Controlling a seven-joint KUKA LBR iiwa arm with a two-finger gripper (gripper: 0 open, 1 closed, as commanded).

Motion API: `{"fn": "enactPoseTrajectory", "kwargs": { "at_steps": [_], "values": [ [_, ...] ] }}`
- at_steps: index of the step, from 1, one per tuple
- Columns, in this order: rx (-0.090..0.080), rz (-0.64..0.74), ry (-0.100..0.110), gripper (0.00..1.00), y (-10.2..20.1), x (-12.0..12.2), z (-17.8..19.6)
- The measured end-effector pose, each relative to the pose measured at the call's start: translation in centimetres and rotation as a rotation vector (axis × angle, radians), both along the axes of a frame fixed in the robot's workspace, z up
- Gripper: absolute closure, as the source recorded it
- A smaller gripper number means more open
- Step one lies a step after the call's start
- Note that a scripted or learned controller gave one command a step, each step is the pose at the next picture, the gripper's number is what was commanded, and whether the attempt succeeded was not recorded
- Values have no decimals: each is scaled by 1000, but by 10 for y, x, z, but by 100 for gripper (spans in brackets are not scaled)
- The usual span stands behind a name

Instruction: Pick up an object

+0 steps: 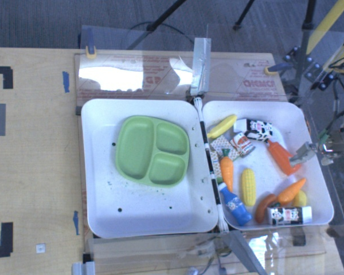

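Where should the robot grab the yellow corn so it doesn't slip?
Probably across the middle of the corn, coming straight down from above. It lies flat and lengthwise in the right bin, with bare floor to its right. The carrot and blue bottle crowd its left, so the fit there looks tight.

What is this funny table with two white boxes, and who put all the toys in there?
This is a robot's workbench, seen from one camera fixed above it, looking down at a slant. Two shallow white bins sit side by side. The left white bin holds a green plastic plate with three compartments. The right white bin is full of toy food: a yellow banana, a yellow corn cob, an orange carrot, a blue bottle and a black-and-white cow-patterned carton. The robot's arm reaches in from the right; its grey tool hangs over the right bin's edge, near an orange bottle. Its job is picking up one object.
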State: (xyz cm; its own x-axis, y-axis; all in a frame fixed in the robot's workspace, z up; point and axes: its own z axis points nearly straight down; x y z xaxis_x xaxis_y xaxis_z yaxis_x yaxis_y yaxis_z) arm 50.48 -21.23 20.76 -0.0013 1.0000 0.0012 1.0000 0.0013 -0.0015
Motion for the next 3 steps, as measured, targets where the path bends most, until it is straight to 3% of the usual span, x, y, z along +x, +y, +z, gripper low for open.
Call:
{"fn": "enactPoseTrajectory", "kwargs": {
  "at_steps": [1, 2, 3],
  "values": [
    [-3, 128, -5, 0, 17, 26, 43],
    [-1, 227, -2, 0, 32, 59, -91],
    [12, 46, -14, 0, 0, -12, -117]
  ]
}}
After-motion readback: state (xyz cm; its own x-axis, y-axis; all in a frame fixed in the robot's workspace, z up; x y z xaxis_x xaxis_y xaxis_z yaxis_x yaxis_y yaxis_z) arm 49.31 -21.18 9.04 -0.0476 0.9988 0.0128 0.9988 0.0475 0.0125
